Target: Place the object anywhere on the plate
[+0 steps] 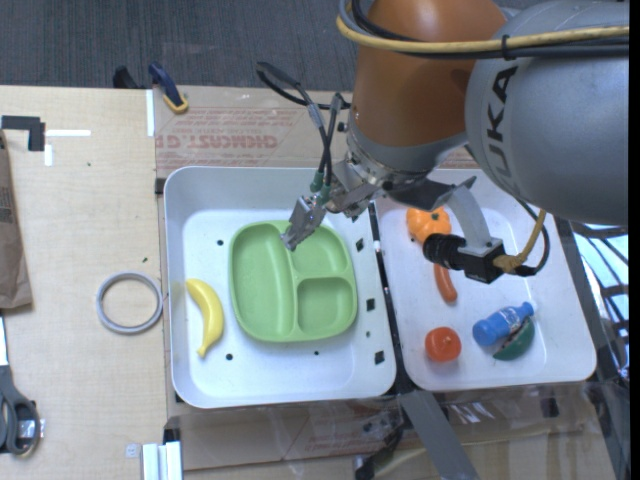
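Observation:
A green divided plate (293, 283) lies in the left white bin (190, 268). A yellow banana (206, 313) rests just left of the plate on the bin floor. My gripper (302, 224) hangs over the plate's upper rim, fingertips pointing down-left, with nothing visible between them. In the right bin (560, 358) lie an orange fruit (428, 222), an orange carrot-like piece (445, 284), a red tomato (443, 344) and a blue bottle (500, 324) on a dark green piece (518, 342).
A roll of clear tape (130, 301) lies on the wooden bench left of the bins. Scissors (18, 418) sit at the lower left corner. A blue clamp (168, 86) is at the back. The arm's large body covers the upper right bin.

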Action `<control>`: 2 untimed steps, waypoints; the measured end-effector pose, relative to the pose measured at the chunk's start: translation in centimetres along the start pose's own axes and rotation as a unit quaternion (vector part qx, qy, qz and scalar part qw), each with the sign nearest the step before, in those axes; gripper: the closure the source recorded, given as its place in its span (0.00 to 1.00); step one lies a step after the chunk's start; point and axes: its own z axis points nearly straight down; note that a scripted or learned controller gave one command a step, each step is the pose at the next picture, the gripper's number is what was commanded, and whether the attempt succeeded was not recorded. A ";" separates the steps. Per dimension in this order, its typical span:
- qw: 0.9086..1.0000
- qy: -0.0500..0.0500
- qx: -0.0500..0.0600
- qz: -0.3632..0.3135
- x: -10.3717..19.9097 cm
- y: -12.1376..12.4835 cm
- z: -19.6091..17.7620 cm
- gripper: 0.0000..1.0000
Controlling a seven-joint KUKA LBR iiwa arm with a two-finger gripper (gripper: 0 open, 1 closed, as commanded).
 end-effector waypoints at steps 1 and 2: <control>1.000 -0.001 0.002 0.000 -0.1 0.1 -0.7 1.00; 0.981 0.001 -0.001 -0.194 -3.4 -0.8 5.5 1.00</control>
